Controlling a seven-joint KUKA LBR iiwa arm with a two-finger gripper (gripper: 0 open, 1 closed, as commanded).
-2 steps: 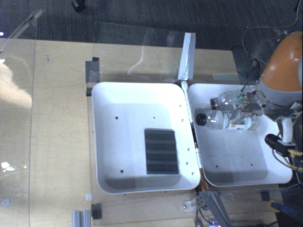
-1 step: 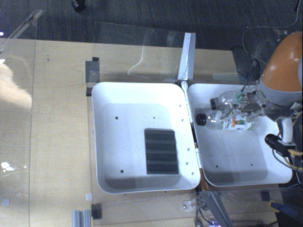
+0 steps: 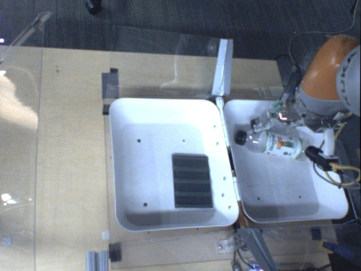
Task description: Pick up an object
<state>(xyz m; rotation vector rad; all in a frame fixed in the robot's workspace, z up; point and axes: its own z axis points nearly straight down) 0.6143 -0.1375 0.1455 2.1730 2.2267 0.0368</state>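
Note:
A clear plastic bottle (image 3: 275, 144) with a black cap and a green and orange label lies on its side in the right bin (image 3: 282, 202), cap pointing left. My gripper (image 3: 274, 122) is low over the bottle's upper side, near its shoulder, under the grey wrist and orange band. Whether it touches the bottle I cannot tell. A black ribbed rectangular block (image 3: 192, 180) lies flat in the left bin (image 3: 141, 123), right of its middle.
The two bins meet at a ridge (image 3: 230, 157) just left of the bottle cap. A black plug with yellow cable (image 3: 324, 161) hangs by the right bin's right wall. A clear sheet covers the bench on the left.

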